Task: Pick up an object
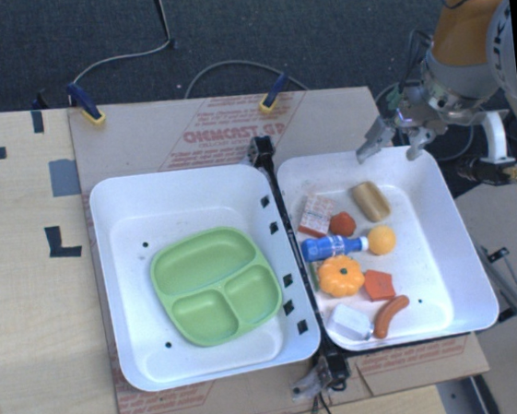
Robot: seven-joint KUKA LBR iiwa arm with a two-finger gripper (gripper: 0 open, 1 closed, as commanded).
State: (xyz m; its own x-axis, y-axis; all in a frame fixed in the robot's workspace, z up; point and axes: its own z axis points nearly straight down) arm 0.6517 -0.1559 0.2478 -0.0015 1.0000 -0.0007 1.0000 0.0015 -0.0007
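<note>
A grey robot arm with an orange band is seen at the upper right, and its gripper is held above the far rim of the right bin, with two fingers spread wide apart and nothing between them. One finger is angled out to the left and the other finger points down toward the rim. All the loose objects are gathered in the right bin, below and slightly left of the gripper. Closest to the gripper, just beneath it, a tan bread roll is laid on the bin floor. Further down and to the left, a small clear packet with red print is set beside a small red piece. Below these, a blue and white bottle is lying on its side, with a yellow ball just at its cap end. Lower still, an orange pumpkin is placed, touching an orange-red block on its right. Farthest from the gripper, near the front edge, a white block and a reddish sausage are resting side by side. Well to the left of the gripper, the left bin is occupied by a green divided plate with three compartments. Both bins are seated on a brown cardboard sheet that is clipped to a light wooden bench.
</note>
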